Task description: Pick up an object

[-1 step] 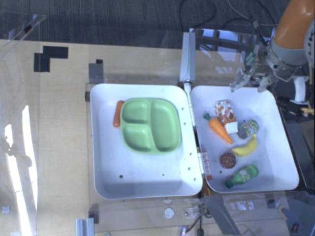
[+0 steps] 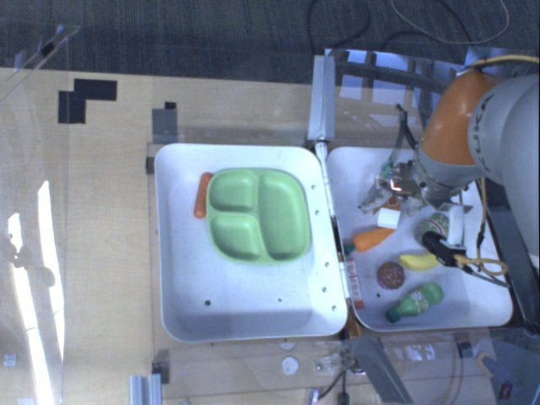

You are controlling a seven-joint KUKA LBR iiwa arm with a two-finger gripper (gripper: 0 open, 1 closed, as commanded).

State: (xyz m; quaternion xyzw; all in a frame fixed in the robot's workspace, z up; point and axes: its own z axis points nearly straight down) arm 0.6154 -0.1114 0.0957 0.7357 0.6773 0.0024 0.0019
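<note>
Wooden bench (image 2: 101,251) is carrying two white bins; the tool (image 2: 390,184) is hovering in the right bin (image 2: 489,310), grip state hard to tell. Orange carrot (image 2: 372,240) is lying just below-left of it, long axis roughly sideways.

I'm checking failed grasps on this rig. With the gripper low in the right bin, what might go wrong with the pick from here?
1. The objects are crowded: the carrot, banana and small white piece lie close together below the gripper, so it may nudge neighbours or catch two at once.
2. The green bottle and the round brown piece look rounded and could roll if bumped.
</note>
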